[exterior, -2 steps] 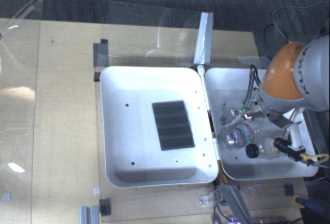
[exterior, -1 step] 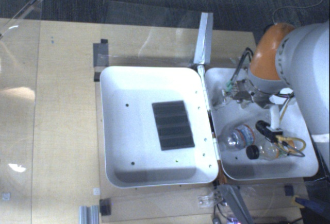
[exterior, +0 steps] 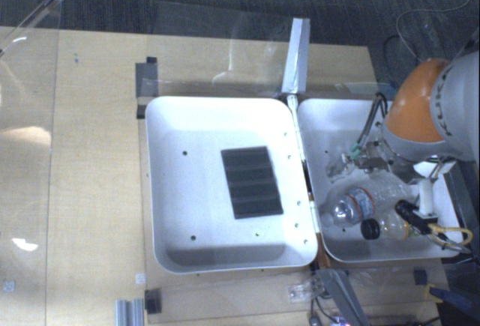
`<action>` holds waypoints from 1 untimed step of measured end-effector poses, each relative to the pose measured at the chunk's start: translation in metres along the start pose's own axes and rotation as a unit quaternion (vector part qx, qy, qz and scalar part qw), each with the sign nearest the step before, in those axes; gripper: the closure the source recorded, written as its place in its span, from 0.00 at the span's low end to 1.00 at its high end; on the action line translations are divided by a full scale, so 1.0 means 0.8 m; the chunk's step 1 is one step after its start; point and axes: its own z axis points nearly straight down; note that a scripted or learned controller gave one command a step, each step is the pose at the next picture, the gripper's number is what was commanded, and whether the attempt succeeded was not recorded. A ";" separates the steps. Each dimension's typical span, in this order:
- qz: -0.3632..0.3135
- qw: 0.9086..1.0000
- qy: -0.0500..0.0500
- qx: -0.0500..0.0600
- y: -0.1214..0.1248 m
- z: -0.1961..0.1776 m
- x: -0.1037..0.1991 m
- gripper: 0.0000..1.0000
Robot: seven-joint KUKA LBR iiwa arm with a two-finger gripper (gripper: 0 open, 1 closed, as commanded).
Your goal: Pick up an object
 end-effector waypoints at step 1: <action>-0.012 1.000 0.000 0.002 0.134 0.004 -0.004 0.00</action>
